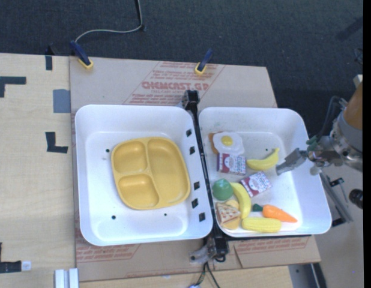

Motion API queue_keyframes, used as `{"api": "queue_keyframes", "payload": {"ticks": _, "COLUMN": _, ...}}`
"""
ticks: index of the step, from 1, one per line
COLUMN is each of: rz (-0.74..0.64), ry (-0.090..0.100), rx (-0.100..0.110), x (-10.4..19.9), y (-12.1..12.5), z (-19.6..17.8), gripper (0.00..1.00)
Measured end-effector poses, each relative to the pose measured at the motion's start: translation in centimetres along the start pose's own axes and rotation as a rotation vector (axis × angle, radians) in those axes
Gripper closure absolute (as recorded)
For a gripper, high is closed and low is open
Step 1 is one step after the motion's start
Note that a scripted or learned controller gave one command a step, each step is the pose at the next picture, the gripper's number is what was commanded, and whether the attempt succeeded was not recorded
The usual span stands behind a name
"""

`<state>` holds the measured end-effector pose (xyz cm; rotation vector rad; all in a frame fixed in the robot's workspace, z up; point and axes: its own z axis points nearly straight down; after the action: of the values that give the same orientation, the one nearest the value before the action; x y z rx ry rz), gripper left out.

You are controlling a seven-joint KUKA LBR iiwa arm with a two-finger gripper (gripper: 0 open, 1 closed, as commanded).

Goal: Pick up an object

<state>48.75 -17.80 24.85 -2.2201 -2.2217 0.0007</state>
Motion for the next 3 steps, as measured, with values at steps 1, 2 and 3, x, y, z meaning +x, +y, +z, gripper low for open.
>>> {"api": "queue_keyframes", "payload": {"ticks": 1, "rz": 0.001, "ry": 0.001, "rx": 0.003, "x": -1.8, "y": 1.4, "z": 10.7, "gripper": 0.0}}
{"api": "queue_keyframes", "payload": {"ticks": 2, "rz": 0.0, "ry": 0.0, "rx": -0.002, "x": 5.0, "y": -0.3, "z": 16.3, "gripper": 0.0}}
{"api": "queue_keyframes", "payload": {"ticks": 3, "rz": -0.001, "ry": -0.002, "rx": -0.007, "x": 8.2, "y": 6.6, "z": 16.2, "gripper": 0.0}}
